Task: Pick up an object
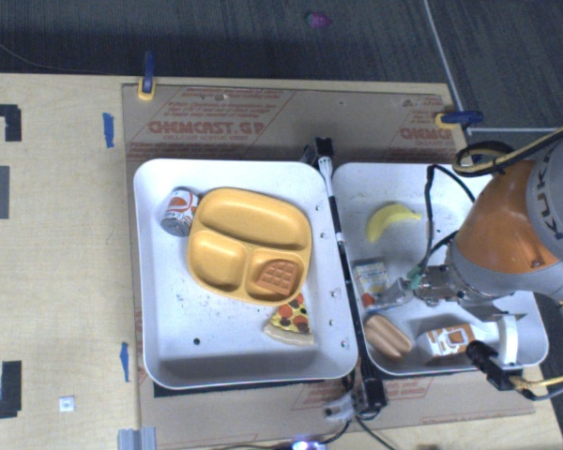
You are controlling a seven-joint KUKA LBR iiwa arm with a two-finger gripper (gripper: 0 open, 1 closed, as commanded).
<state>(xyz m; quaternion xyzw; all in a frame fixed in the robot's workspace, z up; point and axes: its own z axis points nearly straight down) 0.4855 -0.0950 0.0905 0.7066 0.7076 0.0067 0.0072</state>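
The right bin (525, 345) holds a yellow banana (394, 219), a small clear packet (370, 277), a hot dog (388, 337) and a white bottle with an orange label (453, 340). My gripper (401, 293) is low in this bin, right beside the packet and just above the hot dog. The grey wrist and orange band hide much of the bin's right half. I see nothing lifted off the bin floor.
The left bin (159, 345) carries a yellow divided tray (249, 237) with a waffle (278, 275) in one compartment. A small can (178, 211) lies at its upper left and a pizza slice (289, 319) below it. A ridge (338, 251) separates the bins.
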